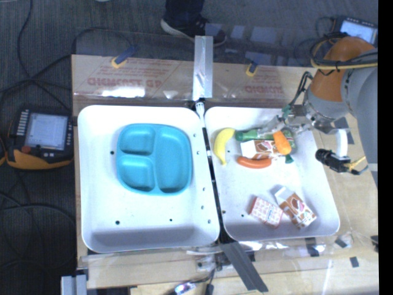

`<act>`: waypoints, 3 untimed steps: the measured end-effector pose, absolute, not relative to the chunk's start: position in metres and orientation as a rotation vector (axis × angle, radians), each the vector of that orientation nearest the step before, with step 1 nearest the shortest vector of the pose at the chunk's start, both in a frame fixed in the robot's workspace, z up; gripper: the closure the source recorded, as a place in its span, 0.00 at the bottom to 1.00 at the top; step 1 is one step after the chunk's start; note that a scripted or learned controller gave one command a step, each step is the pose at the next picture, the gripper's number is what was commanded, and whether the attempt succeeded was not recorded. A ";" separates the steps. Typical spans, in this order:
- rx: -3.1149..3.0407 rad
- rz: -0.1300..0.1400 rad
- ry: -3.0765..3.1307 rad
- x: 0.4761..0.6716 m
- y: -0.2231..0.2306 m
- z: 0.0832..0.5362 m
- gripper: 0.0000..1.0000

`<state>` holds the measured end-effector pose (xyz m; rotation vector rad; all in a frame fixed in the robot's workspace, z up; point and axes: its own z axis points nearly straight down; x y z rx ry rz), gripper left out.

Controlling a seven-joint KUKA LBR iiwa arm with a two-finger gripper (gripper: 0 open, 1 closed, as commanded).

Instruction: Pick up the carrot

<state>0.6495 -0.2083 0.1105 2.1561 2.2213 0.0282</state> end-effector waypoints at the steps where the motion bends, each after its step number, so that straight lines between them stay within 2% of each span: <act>1: 1.836 0.017 2.531 0.622 -0.218 0.093 0.00; 2: 1.836 0.015 2.529 0.622 -0.219 0.101 1.00; 3: 1.836 0.015 2.531 0.622 -0.218 0.101 0.00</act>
